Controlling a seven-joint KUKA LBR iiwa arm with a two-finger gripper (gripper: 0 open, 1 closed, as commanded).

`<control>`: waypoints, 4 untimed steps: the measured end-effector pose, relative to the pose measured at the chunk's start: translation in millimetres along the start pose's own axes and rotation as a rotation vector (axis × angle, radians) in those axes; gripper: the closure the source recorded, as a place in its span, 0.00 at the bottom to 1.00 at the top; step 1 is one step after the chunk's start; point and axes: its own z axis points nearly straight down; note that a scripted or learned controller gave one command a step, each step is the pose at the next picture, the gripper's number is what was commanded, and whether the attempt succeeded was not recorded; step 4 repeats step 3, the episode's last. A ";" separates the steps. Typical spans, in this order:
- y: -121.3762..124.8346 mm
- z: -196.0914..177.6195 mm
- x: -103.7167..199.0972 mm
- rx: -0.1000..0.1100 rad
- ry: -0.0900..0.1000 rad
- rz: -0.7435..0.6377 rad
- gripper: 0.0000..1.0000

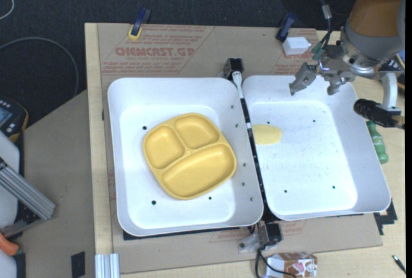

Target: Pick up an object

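Grey metal fingers of the gripper (pixel 319 81) stand spread apart, holding nothing, above the far edge of the right bin (pixel 335 193). Nearest, down and left of it, lies a small yellow piece (pixel 266 134), long axis sideways; farther left, the yellow divided plate (pixel 189 155).

I see even, bright overhead light, mild glare on the white bins (pixel 193 222), soft shadows, slightly grainy focus.

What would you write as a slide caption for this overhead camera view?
Open claw above right bin's far edge; small yellow piece below; yellow divided plate in left bin.
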 end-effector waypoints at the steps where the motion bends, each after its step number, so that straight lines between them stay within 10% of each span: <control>1: 0.7 -11.0 0.2 -0.004 -0.001 -0.001 1.00; 2: -24.1 -33.0 96.0 0.001 0.003 -0.009 1.00; 3: -92.3 -127.5 124.8 -0.002 0.000 -0.003 1.00; 4: -92.3 -127.5 124.8 -0.002 0.000 -0.003 1.00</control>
